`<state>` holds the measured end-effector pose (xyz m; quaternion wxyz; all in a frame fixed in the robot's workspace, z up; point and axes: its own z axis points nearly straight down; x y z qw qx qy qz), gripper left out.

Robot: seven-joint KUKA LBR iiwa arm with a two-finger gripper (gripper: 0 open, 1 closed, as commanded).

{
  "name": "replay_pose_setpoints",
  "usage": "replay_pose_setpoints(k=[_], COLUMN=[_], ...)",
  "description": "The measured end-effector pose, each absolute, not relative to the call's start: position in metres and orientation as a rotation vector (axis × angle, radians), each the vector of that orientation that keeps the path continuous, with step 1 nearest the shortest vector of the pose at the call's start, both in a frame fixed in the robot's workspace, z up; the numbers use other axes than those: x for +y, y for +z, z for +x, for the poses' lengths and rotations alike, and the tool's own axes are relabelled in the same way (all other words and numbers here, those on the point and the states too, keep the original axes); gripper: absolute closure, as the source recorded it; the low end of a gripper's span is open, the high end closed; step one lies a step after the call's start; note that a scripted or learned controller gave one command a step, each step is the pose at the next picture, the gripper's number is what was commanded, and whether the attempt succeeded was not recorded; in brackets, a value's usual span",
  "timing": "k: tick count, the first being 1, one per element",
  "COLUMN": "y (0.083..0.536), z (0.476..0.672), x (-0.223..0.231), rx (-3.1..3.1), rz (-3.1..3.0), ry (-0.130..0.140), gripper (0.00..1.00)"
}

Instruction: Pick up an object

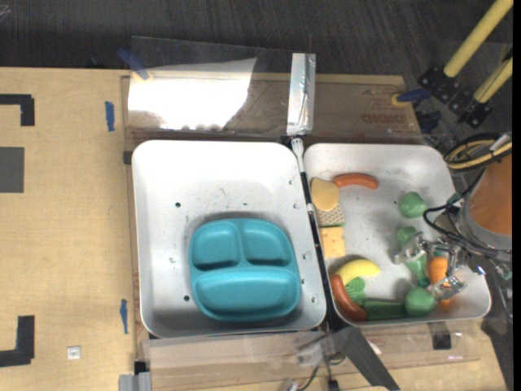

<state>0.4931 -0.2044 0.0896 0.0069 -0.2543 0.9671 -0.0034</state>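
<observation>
Tan bench [57, 243] with two white bins [163, 169]; dark carpeted floor [244, 6] beyond

The scene is being lit brightly and evenly from above, and strong glare is being thrown back by the clear plastic sheet [191, 96] behind the left bin [155, 218], where a white patch is being washed out. Soft shadows are being cast along the near inner walls of both bins and beneath the teal tray [242, 269]. Fine detail is being smeared slightly throughout, and the arm [492, 206] at the right edge is being rendered blurred.
</observation>
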Motion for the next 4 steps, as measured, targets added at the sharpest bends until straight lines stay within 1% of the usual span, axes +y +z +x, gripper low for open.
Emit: replay_pose_setpoints(k=[1,2,3,4], y=[0.088,0.089,0.089,0.103], z=[0.561,0.513,0.577,0.580], x=[-0.206,-0.208,-0.175,-0.174], rx=[2.877,2.934,2.964,2.955], rz=[-1.238,-1.090,-1.000,-0.992], ry=[0.006,-0.007,-0.005,-0.011], gripper=[0.00,0.00,0.00,1.00])
